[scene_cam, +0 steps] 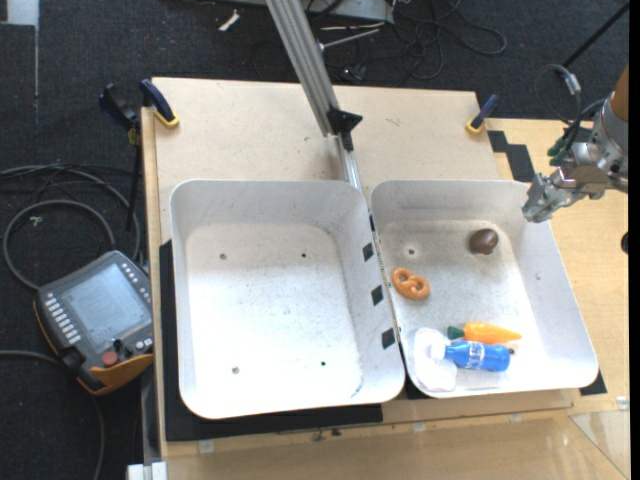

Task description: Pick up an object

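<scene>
claw (540, 206) hovering over right bin's (560, 298) far-right rim, grip state unclear, carrying nothing visible | brown ball (484, 240) sitting nearest, just left and slightly nearer the camera

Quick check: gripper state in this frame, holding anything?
Gripper: above the right bin's far right rim; nothing visible between its fingers; open or shut cannot be told.

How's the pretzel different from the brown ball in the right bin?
The pretzel is orange-tan, flat and looped with holes; the brown ball is dark, solid and round. The pretzel lies near the bin's left wall, while the ball sits farther back, toward the end effector. Both are small, lie loose, and touch nothing else.
</scene>
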Available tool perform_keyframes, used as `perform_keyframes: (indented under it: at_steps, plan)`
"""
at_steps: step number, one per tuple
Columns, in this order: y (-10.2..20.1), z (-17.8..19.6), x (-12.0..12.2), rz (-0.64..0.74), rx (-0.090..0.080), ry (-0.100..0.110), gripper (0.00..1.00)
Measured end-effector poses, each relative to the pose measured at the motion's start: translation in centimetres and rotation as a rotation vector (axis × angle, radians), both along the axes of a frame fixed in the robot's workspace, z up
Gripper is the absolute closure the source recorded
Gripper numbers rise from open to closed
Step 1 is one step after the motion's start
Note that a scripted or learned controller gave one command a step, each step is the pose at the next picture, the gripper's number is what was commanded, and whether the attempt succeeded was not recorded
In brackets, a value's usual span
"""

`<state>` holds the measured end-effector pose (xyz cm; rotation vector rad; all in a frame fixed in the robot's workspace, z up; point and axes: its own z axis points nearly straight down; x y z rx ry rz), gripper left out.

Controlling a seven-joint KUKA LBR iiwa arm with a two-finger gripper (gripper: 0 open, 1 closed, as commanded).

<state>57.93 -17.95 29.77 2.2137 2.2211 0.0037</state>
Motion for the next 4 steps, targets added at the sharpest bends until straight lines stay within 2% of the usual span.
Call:
perform_keyframes:
  at_steps: [1, 4]
  plan:
    - [5.5, -0.2, 1.4, 0.004, 0.003, 0.004, 1.0]
    - [20.9, -6.0, 5.3, 0.005, 0.004, 0.007, 1.0]
